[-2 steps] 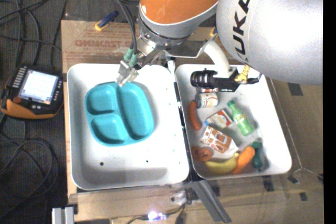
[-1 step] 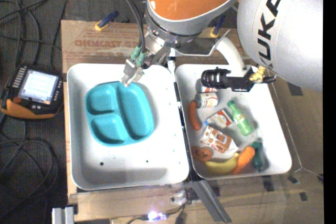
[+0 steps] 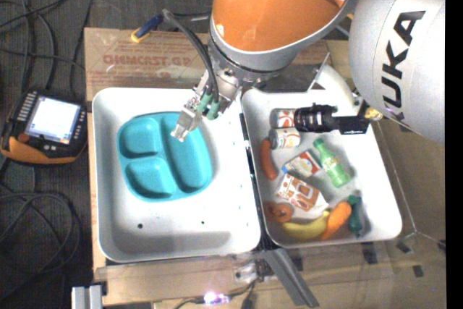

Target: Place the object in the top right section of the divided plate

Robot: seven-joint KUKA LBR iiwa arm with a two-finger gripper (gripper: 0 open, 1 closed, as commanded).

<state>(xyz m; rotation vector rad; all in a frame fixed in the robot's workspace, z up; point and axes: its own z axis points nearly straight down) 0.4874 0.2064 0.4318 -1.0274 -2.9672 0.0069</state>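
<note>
A wooden bench carries 2 white bins side by side. The gripper [image 3: 181,128] hangs over the blue divided plate [image 3: 165,159] in the left bin [image 3: 108,228], above the plate's 1 o'clock section; whether it grips anything I cannot tell. At 3 o'clock, the right bin [image 3: 387,217] holds a banana [image 3: 304,229], a carrot [image 3: 336,219] and a green bottle [image 3: 331,164]. No object lies visibly in the plate, so placement looks unfinished.

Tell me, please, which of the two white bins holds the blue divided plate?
The left bin, below the gripper, holds the plate; the right bin holds toy food instead.
</note>
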